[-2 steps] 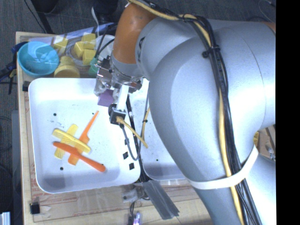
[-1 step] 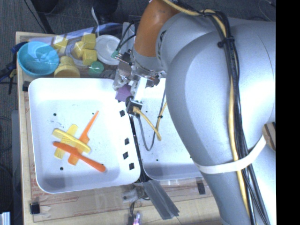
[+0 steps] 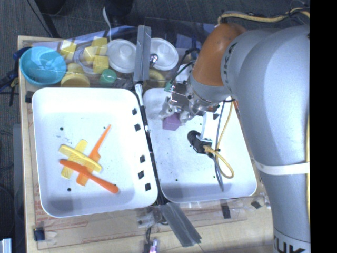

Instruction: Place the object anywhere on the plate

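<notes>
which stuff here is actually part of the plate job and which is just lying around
Job:
gripper
purple block at the gripper, right bin

Lying about:
orange and yellow pieces in left bin
blue bowl
white lids

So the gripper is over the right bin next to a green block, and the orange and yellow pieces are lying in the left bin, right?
Not quite: the block beside the gripper is purple, not green, as the camera view shows. The rest stands: the gripper is over the right bin, and the orange and yellow pieces lie in the left bin.
</notes>
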### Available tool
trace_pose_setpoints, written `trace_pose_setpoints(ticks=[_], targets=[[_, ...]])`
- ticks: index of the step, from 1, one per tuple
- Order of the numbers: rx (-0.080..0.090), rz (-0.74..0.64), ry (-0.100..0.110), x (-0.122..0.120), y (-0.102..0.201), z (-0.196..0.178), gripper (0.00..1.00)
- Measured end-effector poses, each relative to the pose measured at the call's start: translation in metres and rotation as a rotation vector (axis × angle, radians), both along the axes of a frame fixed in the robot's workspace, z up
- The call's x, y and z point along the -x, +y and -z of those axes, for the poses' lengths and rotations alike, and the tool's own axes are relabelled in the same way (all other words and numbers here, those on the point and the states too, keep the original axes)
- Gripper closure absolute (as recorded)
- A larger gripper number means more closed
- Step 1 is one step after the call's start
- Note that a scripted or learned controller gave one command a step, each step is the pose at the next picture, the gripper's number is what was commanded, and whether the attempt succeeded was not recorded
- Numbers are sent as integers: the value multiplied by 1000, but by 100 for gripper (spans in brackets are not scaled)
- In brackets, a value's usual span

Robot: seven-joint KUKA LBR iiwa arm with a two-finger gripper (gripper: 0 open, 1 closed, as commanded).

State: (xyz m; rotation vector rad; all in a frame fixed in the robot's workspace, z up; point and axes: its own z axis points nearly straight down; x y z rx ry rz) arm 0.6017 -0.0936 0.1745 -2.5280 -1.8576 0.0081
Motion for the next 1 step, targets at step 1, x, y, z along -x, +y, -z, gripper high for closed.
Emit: trace_pose_setpoints(ticks=[1], targets=[[0, 55, -2, -28, -14, -6, 100]])
